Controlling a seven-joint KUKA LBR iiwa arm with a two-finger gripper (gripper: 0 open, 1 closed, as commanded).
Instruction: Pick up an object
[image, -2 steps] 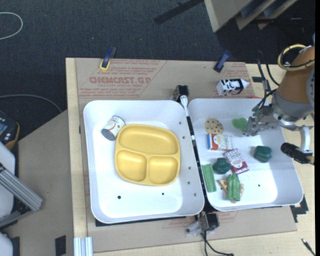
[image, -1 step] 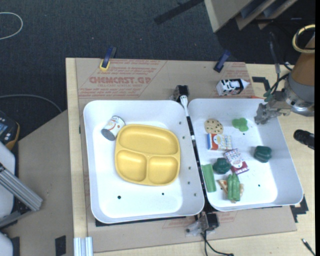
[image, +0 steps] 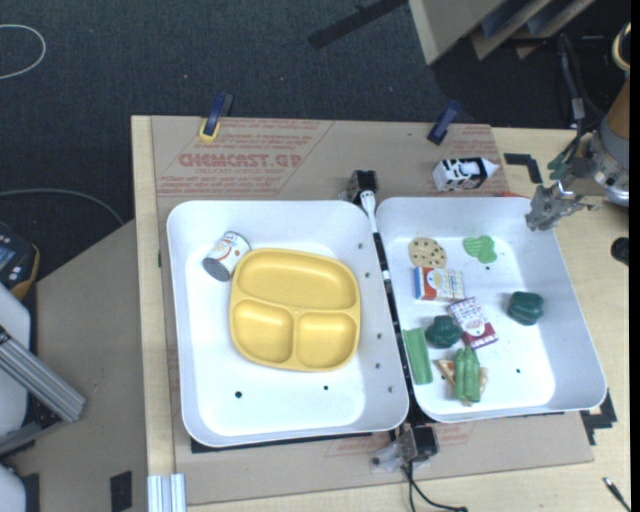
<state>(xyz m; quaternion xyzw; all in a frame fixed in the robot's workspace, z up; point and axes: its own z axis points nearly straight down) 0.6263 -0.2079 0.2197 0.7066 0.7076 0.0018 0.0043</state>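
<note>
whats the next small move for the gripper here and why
Probably a short move inward and down over the right bin. The gripper sits high at that bin's far right corner with nothing between its fingers, while the items lie below it. The dark green piece looks like the easiest target, since it lies apart from the crowded cluster nearer the bin's middle.

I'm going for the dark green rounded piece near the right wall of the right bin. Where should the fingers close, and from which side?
Come straight down on the dark green piece and close across its narrower middle. It lies alone on bare bin floor, apart from the wall of the right bin, so both fingers probably have room. The gripper sits above the bin's far right corner.
</note>
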